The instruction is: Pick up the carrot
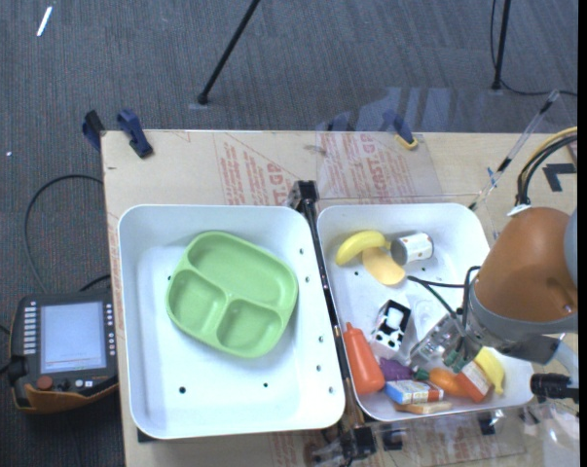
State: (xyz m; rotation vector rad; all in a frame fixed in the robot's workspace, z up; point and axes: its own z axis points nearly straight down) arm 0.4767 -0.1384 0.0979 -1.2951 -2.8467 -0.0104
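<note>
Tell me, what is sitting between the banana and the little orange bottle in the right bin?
In the camera view, a black-and-white block lies between the banana and the orange bottle, with bare white bin floor around it.
</note>
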